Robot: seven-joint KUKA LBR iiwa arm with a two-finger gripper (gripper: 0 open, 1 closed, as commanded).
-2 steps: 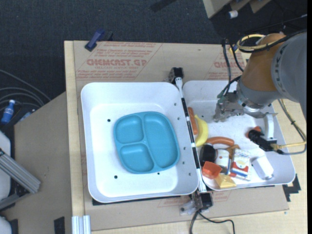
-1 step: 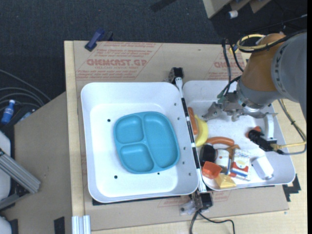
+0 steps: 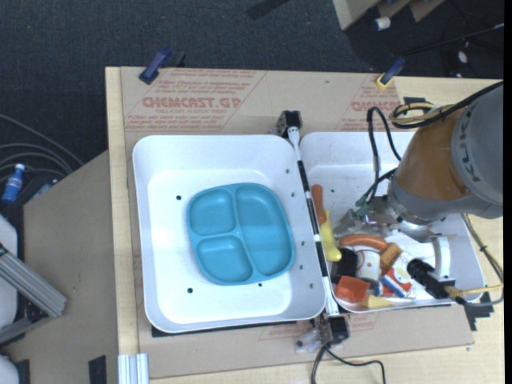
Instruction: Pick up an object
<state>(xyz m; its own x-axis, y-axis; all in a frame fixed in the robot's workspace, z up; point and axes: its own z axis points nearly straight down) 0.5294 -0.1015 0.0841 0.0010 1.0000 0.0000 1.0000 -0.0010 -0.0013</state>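
Locate the objects to pick: a jumble of small items [image 3: 370,269] lies in the right bin [image 3: 344,154], crowded toward its front edge and left wall, with an orange stick [image 3: 318,204] along that wall. The arm [image 3: 448,162] reaches down over this pile; you cannot tell the state of the pincer [image 3: 376,214]. Expect risk here: the items touch and overlap, so a grasp may slip or catch two. The left bin [image 3: 160,162] holds a blue divided tray [image 3: 240,232]. The bench [image 3: 200,94] reads "CHEMCAST GP".

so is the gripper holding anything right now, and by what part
Cannot be told: the grey arm's wrist hides the gripper above the small objects in the right white bin.
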